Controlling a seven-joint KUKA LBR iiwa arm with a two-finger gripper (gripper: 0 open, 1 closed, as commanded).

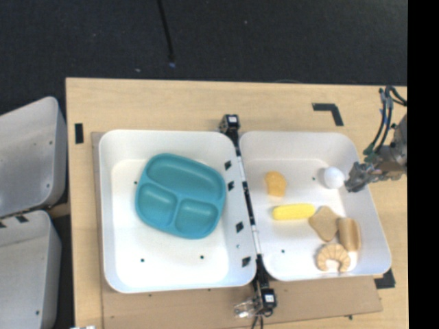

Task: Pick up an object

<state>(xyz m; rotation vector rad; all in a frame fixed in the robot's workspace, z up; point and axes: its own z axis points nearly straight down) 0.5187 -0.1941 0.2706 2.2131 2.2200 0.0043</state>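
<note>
1. Resting on a pale wooden bench top: two shallow white plastic bins side by side, the left bin and the right bin, joined along a clipped central seam.
2. Lying in the left bin, towards its upper middle: a teal three-compartment plastic plate, sitting flat and slightly turned.
3. Lying in the right bin, upper middle: a small rounded orange-yellow toy food piece.
4. Lying just below that piece: a long yellow toy corn-like piece, stretching left to right.
5. Sitting near the right bin's right wall: a small white ball, close to the dark two-finger gripper but not seen between its fingers.
6. Clustering in the lower right of the right bin: a tan toy bread slice, a brown toy bread roll beside it, and a pale curled toy croissant below, all touching or nearly touching.
7. Reaching in from the right edge over the right bin's right rim: the gripper, tip pointing down and left towards the white ball; finger spacing too small and dark to tell; nothing visibly held.
</note>
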